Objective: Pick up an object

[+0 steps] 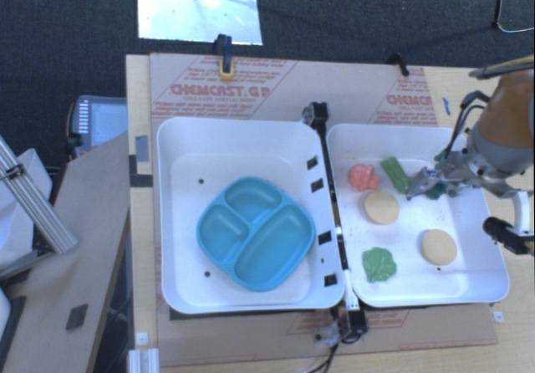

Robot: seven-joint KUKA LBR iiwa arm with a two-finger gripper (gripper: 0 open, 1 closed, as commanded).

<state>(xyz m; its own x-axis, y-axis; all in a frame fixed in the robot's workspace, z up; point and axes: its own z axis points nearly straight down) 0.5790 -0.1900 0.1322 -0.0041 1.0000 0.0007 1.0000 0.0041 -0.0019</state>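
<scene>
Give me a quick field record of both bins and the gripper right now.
left bin: blue divided plate
right bin: pink piece, green stick, two tan rounds, green leafy piece
gripper: low in right bin, beside green stick
grasp: cannot tell

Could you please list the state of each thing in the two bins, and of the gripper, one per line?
Blue divided plate: flat in the left bin, compartments bare.
Pink piece: lying in the right bin.
Green stick: lying tilted, beside the gripper.
Upper tan round: lying flat, free.
Lower tan round: lying flat, free.
Green leafy piece: lying flat, free.
Gripper: low over the right bin, grip unclear.
</scene>
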